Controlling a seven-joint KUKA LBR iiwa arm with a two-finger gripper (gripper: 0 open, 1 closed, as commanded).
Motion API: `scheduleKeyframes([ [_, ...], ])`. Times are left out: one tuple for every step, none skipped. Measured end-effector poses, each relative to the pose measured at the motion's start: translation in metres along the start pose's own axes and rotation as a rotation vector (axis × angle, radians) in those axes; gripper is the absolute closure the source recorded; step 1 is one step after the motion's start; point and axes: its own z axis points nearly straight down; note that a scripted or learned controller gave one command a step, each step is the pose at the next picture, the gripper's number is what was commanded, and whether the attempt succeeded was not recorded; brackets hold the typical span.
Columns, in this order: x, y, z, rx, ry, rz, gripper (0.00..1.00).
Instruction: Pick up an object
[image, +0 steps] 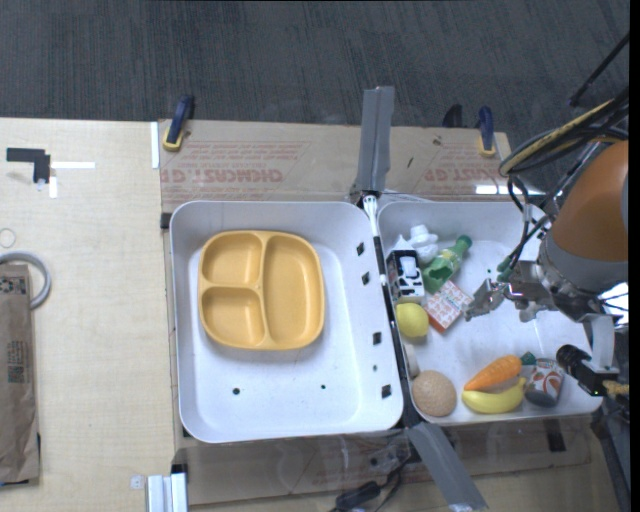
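Hovering over the right white bin (480, 215), my fingers (492, 298) are hanging just beside the small red-and-white patterned packet (447, 305); I cannot tell how far apart they are, and nothing is showing between them. Near them are lying a yellow lemon (411, 320), an orange carrot (493, 372) and a yellow banana (494, 400). The left bin (280, 410) is holding a yellow divided plate (262, 290).

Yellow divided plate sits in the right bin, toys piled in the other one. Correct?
Not quite. The camera view shows the yellow divided plate in the left bin. The toys, among them a banana, a carrot and a lemon, lie in the right bin.
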Motion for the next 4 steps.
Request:
scheduleKeyframes([
  [-0.039,-0.041,0.061,0.002,0.001,-0.076,0.0],
  [-0.001,-0.044,0.06,0.002,0.0,0.43,0.0],
  [-0.001,-0.044,0.06,0.002,0.0,0.43,0.0],
  [-0.005,-0.044,0.061,0.003,0.001,0.129,0.0],
])
